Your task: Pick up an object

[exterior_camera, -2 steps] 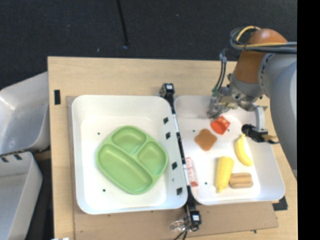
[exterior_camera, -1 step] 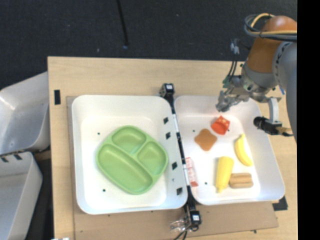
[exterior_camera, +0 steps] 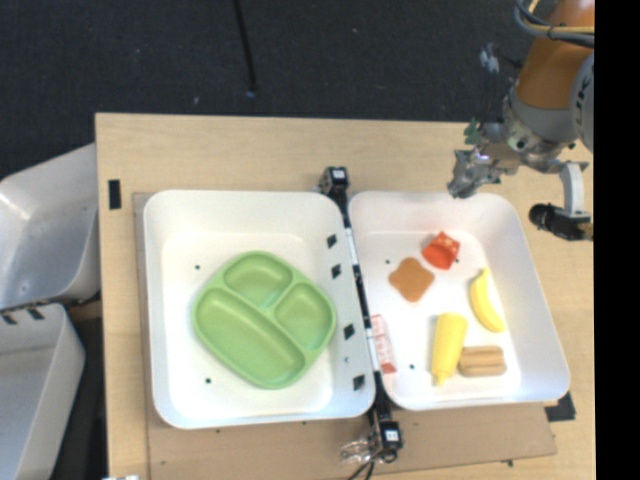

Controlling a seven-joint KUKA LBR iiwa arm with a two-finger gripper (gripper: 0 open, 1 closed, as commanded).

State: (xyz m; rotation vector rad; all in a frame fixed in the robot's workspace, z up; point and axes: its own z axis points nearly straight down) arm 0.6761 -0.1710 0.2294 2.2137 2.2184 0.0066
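Green tray point(exterior_camera: 264, 318), possibly red pepper point(exterior_camera: 441, 251)

The arm point(exterior_camera: 548, 78) consists of rounded grey housing segments with a broad orange band above the wrist. A thin light-coloured cable or ring loops around the orange section near its upper end. Below the band, a grey metallic wrist flange carries small protruding fittings. The gripper point(exterior_camera: 468, 180) is a compact grey metal assembly with angular, mechanical detailing. A dark, rounded component projects from the arm's lower side on a pale bracket; its detail is too blurred to resolve.
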